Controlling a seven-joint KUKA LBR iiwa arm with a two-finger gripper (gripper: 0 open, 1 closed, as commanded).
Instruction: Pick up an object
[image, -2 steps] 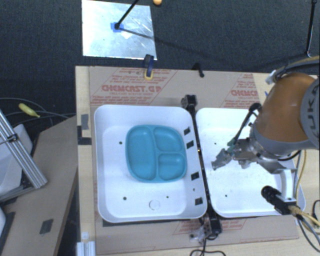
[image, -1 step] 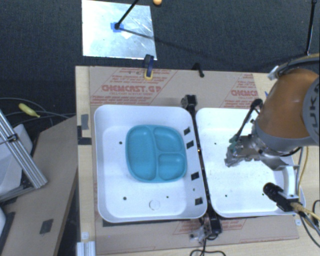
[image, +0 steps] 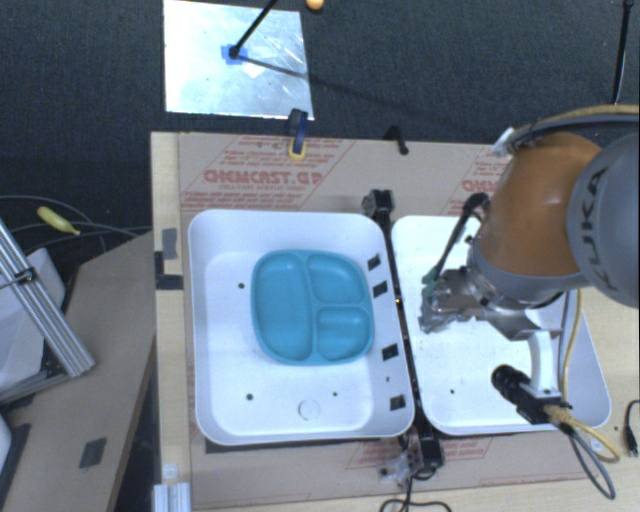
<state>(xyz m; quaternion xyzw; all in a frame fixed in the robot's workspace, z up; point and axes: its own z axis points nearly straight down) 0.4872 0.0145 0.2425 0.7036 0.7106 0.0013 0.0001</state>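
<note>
1. Looking first at the near side, we see two white bins, the left bin (image: 215, 400) and the right bin (image: 450, 400), touching along a middle seam. We judge they stand so for one arm to reach both.
2. The blue divided plate (image: 310, 305) lies flat in the middle of the left bin, apart from its walls. It is the one clear thing to pick up, and it is not held.
3. The gripper (image: 438, 305) hangs low over the right bin, near the seam. A small greenish bit (image: 432, 288) is just beside it, too small to name. We cannot tell if the gripper is spread or pressed together.
4. The arm (image: 545, 215) reaches in from the right and bends steeply down, with the orange band above the wrist.
5. Farther, printed cardboard (image: 250, 175) lies under the bins, probably to protect the bench.
</note>
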